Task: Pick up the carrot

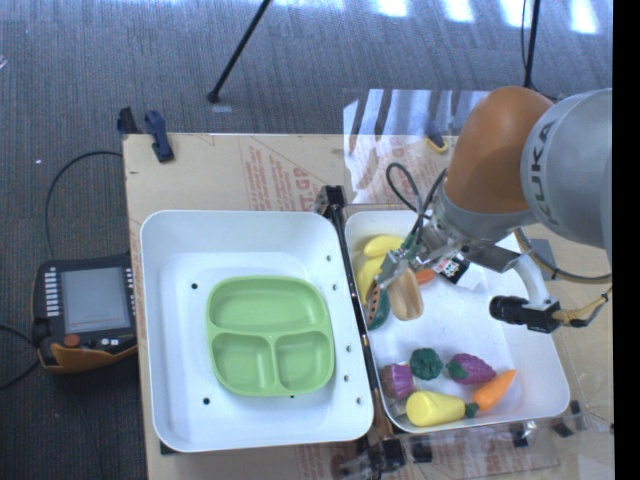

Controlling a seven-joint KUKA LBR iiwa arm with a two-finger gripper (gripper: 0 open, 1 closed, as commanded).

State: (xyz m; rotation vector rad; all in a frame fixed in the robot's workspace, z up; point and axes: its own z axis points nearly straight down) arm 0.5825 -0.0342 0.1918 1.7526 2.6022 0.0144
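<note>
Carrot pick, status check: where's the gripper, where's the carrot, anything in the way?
Gripper low over right bin's upper left, above a tan toy. Carrot lies untouched at bin's lower right. Purple toy and yellow pear crowd it.

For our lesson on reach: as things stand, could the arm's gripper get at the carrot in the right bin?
Probably yes. The carrot lies uncovered near the right bin's front corner, beside a purple vegetable and a yellow pear. The gripper hovers over the same bin, further back.
</note>
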